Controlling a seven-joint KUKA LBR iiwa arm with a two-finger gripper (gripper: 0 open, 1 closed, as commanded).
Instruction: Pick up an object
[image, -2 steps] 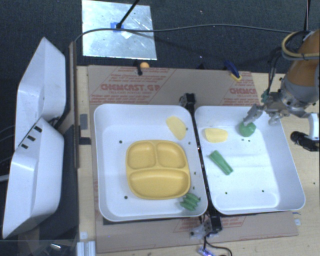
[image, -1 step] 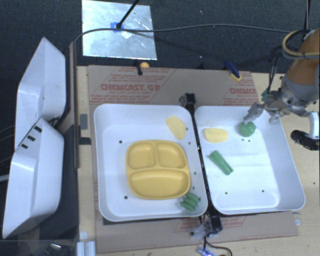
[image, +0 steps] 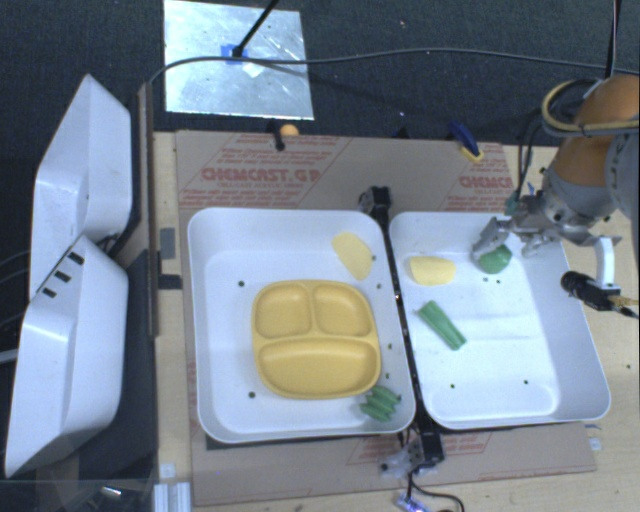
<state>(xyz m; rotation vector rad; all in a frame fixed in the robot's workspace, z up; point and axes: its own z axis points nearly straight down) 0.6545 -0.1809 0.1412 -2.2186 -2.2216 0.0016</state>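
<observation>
My gripper (image: 497, 246) hangs over the back of the right bin (image: 570, 395), reaching in from the right. A small round green object (image: 494, 261) lies right at its tip; whether it is gripped or merely touched is hidden. Left of it in the same bin lies a pale yellow piece (image: 432, 269), and a long green stick (image: 441, 325) rests slantwise near the bin's middle. The left bin (image: 215, 330) bears a yellow divided plate (image: 315, 335), a yellow oval piece (image: 352, 254) at its back right, and a green ridged object (image: 380, 404) in its front right corner.
The ridge where the two bins meet (image: 398, 320) runs between them. The arm's wrist and cables (image: 590, 200) stand over the right bin's back right corner. A black-tipped part (image: 585, 287) sticks out at the right rim. White housings (image: 75, 270) stand at far left.
</observation>
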